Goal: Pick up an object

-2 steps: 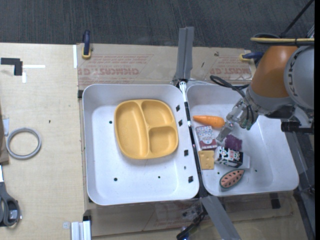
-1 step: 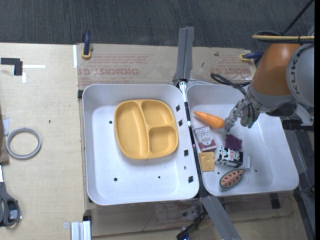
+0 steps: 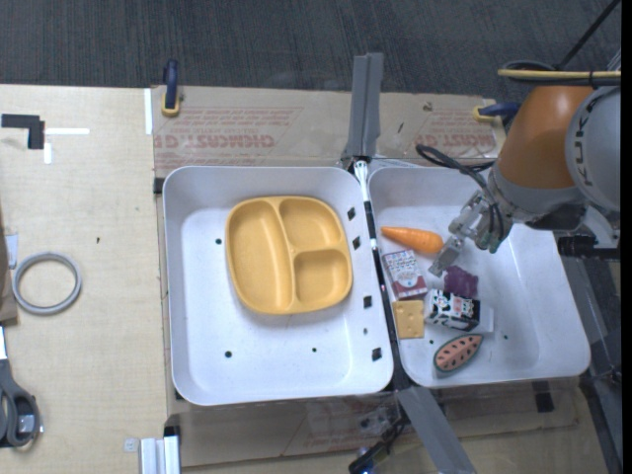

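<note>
In the right bin (image 3: pixel 538 314) lie an orange carrot (image 3: pixel 412 237), a small red-and-white packet (image 3: pixel 403 271), a yellow cheese square (image 3: pixel 409 318), a purple piece (image 3: pixel 460 282), a black-and-white cow-patterned item (image 3: pixel 452 309) and an oval reddish-brown item (image 3: pixel 458 353). My gripper (image 3: pixel 456 250) reaches in from the right and points down-left, its tip just right of the carrot and above the purple piece. Nothing shows between its fingers.
The left bin (image 3: pixel 197 344) holds a yellow divided plate (image 3: pixel 288 255). A grey divider bar (image 3: pixel 365 107) runs between the bins at the back. A roll of tape (image 3: pixel 41 282) and scissors (image 3: pixel 15 413) lie on the bench at the left.
</note>
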Controlling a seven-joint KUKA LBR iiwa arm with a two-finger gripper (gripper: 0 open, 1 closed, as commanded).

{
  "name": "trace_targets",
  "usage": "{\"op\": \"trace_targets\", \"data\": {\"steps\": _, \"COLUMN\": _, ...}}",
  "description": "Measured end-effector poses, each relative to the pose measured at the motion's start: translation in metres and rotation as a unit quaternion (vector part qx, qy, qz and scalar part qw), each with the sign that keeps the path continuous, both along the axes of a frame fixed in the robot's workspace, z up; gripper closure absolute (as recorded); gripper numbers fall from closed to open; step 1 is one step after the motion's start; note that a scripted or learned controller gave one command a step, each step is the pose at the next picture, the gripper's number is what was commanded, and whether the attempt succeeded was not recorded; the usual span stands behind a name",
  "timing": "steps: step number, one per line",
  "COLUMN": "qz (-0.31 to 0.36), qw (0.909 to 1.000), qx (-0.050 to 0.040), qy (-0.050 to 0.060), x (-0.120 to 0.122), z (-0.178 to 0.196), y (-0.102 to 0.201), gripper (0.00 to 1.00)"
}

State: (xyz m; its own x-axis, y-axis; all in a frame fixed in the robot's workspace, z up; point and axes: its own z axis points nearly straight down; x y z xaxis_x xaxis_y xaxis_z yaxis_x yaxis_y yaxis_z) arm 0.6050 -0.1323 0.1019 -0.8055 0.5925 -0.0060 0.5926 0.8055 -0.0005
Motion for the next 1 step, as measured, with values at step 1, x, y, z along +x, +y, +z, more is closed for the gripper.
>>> {"op": "trace_targets", "data": {"steps": 1, "qz": 0.002, "qw": 1.0, "qx": -0.0012, "qy": -0.001, "x": 0.0012, "z": 0.01, "y": 0.0004, "gripper": 1.0}}
